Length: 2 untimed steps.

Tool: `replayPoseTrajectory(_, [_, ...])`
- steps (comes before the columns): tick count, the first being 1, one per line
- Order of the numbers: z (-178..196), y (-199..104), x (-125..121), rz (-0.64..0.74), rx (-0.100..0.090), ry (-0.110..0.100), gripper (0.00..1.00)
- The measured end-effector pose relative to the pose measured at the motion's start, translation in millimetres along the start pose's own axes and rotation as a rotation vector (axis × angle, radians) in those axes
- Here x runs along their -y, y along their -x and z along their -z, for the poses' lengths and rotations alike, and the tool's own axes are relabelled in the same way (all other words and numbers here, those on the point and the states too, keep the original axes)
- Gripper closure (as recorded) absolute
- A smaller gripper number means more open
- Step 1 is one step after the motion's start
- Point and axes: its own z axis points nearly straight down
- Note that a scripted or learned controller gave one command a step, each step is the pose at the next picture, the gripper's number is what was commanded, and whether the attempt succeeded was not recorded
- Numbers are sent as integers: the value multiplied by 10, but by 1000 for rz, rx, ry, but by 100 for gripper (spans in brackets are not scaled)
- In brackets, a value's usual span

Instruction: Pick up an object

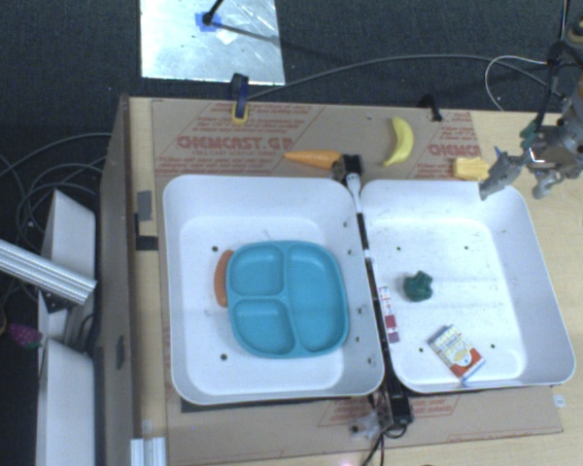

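Note:
My gripper [518,179] hangs over the far right corner of the right bin [544,299], fingers spread open with nothing between them. In that bin lie a small green toy [419,285] near the middle and an orange-and-white carton [456,349] near the front. The left bin [189,289] holds a blue divided plate [288,296] with an orange sausage-like piece [220,278] at its left side. Behind the bins, on the cardboard, rest a banana [400,141], a carrot [311,159] and a yellow block [470,169] just left of the gripper.
A black clip [351,168] sits at the back where the two bins meet. Cables run across the back of the bench. A silvery sheet [212,25] lies on the dark floor behind. A yellow clamp [239,98] grips the cardboard's far edge.

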Motion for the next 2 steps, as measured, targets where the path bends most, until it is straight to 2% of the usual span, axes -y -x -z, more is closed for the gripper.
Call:
replayPoseTrajectory(1, [-1160,-495,513,-1,-2,-5,0])
replayPoseTrajectory(2, [-1695,-801,561,0,-1,-3,0])
